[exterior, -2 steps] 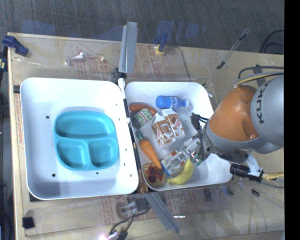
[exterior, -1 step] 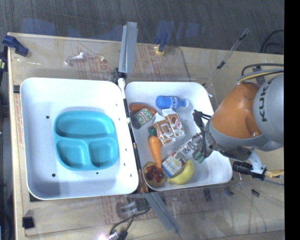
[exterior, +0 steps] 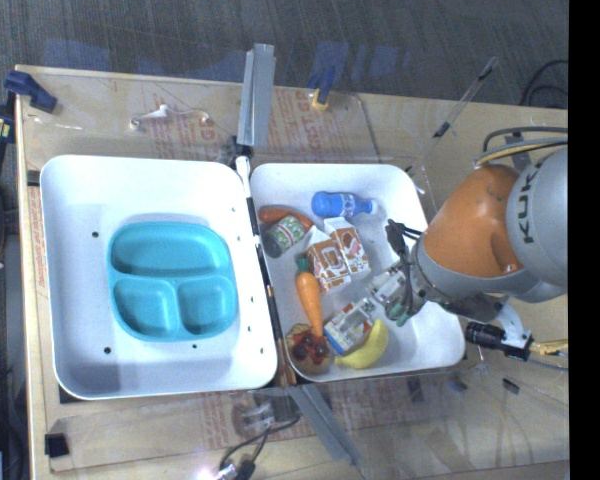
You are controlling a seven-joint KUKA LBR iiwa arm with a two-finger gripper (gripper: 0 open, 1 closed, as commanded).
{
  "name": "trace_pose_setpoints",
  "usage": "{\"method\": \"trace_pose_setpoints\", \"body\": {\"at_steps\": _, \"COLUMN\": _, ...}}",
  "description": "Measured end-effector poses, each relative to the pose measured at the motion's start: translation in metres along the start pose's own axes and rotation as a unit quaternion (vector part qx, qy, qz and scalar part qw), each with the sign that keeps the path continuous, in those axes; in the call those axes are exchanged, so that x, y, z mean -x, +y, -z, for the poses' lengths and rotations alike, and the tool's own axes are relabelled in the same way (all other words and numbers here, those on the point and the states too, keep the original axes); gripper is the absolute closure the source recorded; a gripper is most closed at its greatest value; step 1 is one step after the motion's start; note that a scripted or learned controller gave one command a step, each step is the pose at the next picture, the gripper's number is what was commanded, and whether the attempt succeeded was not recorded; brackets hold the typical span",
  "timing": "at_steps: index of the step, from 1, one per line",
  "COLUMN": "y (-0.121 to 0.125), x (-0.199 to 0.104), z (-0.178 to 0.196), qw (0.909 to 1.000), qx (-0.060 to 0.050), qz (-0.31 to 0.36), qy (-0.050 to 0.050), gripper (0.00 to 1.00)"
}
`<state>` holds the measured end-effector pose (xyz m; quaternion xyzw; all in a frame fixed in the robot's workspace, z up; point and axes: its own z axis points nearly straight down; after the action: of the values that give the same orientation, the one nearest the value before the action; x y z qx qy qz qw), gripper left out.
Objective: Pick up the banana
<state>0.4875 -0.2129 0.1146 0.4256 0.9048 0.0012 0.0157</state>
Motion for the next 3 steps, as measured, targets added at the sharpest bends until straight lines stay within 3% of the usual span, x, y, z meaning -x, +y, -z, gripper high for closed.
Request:
{"method": "trace_pose_setpoints", "body": {"at_steps": 1, "y": -0.001, "x": -0.003, "z": -0.012, "qw": 0.9999, "qx": -0.001, "qz": 0.012, "qy": 0.005, "gripper": 0.00}}
{"method": "trace_pose_setpoints", "body": {"at_steps": 2, "y": 0.000, "x": 0.000, "z": 0.000, "qw": 0.9999, "qx": 0.000, "qz": 0.013, "qy": 0.000, "gripper": 1.00}}
{"method": "trace_pose_setpoints", "body": {"at_steps": 3, "y": 0.001, "x": 0.001, "z": 0.010, "qw": 0.9999, "qx": 0.000, "qz": 0.014, "qy": 0.000, "gripper": 1.00}}
